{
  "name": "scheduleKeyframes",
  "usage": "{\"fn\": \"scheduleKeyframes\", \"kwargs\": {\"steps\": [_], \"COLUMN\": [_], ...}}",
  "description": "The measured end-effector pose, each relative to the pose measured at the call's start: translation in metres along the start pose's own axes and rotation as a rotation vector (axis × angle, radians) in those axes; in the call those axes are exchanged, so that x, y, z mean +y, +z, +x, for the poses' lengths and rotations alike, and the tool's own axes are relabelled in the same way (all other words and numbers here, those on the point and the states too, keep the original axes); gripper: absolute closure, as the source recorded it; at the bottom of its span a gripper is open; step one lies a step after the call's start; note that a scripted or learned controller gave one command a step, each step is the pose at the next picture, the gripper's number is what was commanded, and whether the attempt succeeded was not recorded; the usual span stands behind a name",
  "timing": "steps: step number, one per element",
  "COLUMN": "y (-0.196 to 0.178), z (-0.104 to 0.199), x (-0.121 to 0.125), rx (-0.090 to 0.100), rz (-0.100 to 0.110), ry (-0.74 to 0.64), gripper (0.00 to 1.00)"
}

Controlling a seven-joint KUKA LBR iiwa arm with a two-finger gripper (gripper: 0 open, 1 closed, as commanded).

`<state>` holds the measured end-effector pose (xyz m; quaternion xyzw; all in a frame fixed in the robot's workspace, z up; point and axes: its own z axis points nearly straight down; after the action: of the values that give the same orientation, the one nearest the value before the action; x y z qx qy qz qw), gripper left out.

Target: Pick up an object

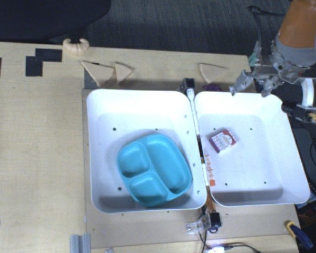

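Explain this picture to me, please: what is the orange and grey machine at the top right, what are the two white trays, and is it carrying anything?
You are looking down, at a slant, from one camera fixed above a workbench. The orange and grey thing is the end of a robot arm, reaching in from the right. At its tip is a gripper, a two-fingered claw for picking things up; its fingers are spread apart with nothing between them, and it hangs over the far edge of the right bin. The white trays are two shallow bins side by side. The left bin holds a blue divided plate with three compartments. The right bin holds a small red and white packet, lying flat near the middle. The arm's job is to pick up an object; it has not yet done so.
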<state>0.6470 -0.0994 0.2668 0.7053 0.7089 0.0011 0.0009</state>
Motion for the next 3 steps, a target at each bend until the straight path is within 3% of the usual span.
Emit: {"fn": "scheduleKeyframes", "kwargs": {"steps": [1,2,3], "y": [0.130,0.173,0.179], "z": [-0.091,-0.103,-0.050], "x": [-0.013,-0.047,-0.115], "rx": [-0.001,-0.001,-0.001], "rz": [0.004,-0.002,-0.004], "ry": [0.003,0.000,0.003], "gripper": [0.00,0.00,0.00]}}
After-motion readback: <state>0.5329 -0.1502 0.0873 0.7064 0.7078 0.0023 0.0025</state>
